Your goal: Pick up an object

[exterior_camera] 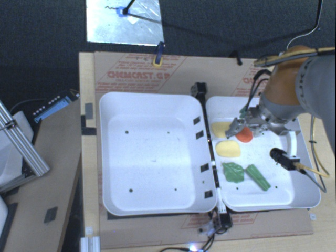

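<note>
**Gripper low in the right bin, right by the orange-red piece**

From the overhead camera: the arm [310, 83] comes in from the right, grey casing with the orange band bulging above the wrist, and bends down and leftward into the right bin [302, 193]. The gripper [236, 130] sits low in the upper half of that bin, tip aimed toward the divider between the bins. Open or closed? I cannot tell from this angle, and nothing can be seen held in it.

Now the candidates, all in the right bin. An orange-red piece [244, 136], small, rounded and smooth, sits just beside the gripper tip on its right, touching or nearly so. A pale yellow piece [220, 128] lies just left of the tip, flattish, partly covered by the gripper. Below them is a second yellow piece [228, 149], a plump, matte oval with its long axis running left to right. Further down, a crumpled green piece [233, 172], leaf-like and irregular, with no clear direction. Just beside it is a green elongated piece [258, 177], ridged, its long axis slanting from upper left to lower right.

Both bins are shallow, smooth white plastic with rounded corners. The left bin [113, 156] shows small dark dots on its floor. The bins rest on a cardboard sheet [136, 72] with red print.
</note>
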Available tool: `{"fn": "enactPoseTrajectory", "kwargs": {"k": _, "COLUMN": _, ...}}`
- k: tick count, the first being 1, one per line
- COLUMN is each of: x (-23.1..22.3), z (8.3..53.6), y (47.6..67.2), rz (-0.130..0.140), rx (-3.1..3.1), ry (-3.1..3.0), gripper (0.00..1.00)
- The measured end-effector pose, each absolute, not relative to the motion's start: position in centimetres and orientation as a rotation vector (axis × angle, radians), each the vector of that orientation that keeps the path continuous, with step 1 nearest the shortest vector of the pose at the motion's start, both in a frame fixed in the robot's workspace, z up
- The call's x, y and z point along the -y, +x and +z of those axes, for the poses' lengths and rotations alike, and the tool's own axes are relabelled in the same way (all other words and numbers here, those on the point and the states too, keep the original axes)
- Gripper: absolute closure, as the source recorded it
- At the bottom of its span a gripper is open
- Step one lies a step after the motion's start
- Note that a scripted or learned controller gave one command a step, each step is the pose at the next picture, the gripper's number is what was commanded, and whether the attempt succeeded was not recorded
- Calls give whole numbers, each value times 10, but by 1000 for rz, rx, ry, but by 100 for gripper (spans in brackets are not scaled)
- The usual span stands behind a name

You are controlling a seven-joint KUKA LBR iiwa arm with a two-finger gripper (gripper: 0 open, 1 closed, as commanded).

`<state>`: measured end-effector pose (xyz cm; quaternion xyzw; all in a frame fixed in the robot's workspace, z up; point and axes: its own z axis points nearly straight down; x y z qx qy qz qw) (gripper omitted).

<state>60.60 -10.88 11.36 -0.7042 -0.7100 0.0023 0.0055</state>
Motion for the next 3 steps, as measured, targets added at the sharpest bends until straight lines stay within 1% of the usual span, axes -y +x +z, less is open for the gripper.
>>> {"fn": "enactPoseTrajectory", "kwargs": {"k": 1, "x": 113, "z": 134, "y": 610, "rz": -4, "rx": 2228, "ry": -2219, "gripper": 100}}
{"fn": "enactPoseTrajectory", "kwargs": {"k": 2, "x": 71, "z": 371, "y": 617, "rz": -22, "rx": 2242, "ry": -2223, "gripper": 100}}
{"fn": "enactPoseTrajectory", "kwargs": {"k": 3, "x": 4, "z": 418, "y": 627, "rz": -13, "rx": 2238, "ry": -2212, "gripper": 100}}
